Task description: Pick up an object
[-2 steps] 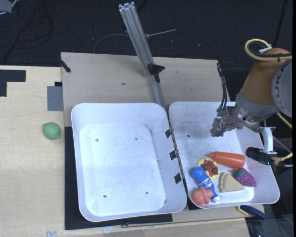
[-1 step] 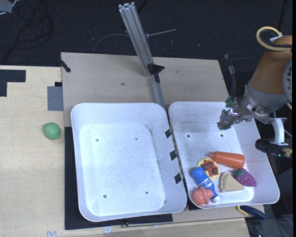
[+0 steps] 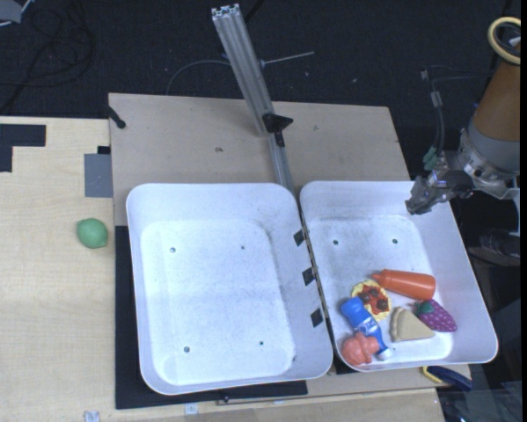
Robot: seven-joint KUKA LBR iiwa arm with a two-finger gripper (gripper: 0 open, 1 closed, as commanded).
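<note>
White bins: I see two shallow ones side by side on the bench, left bin (image 3: 149, 209) and right bin (image 3: 474, 323).
Arm: grey arm (image 3: 496, 139) coming in from 3 o'clock, orange band (image 3: 502, 95) above the wrist.
Gripper: gripper (image 3: 419, 202) sits at the right bin's 1 o'clock corner, over the rim. Too dark and small for me to read, can't tell whether it's wide or narrow. Nothing visible in it.
Objects: all piled at 5 o'clock in the right bin, well apart from the gripper.
Carrot: orange carrot (image 3: 407, 282) on top of the pile, lying roughly flat.
Grapes: purple grapes (image 3: 436, 316) at 3 o'clock of the pile, just beside the beige wedge (image 3: 407, 325).
Blue toy: blue piece (image 3: 360, 315) at 9 o'clock of the pile, touching a yellow-red piece (image 3: 371, 295).
Pink toy: salmon lump (image 3: 361, 349) at 7 o'clock of the pile, near the bin's front rim.
Green ball: green ball (image 3: 92, 233) on the light wood table (image 3: 34, 323), at 9 o'clock outside the left bin.
Rail: metal rail (image 3: 250, 73) slants up from between the bins toward 12 o'clock.
</note>
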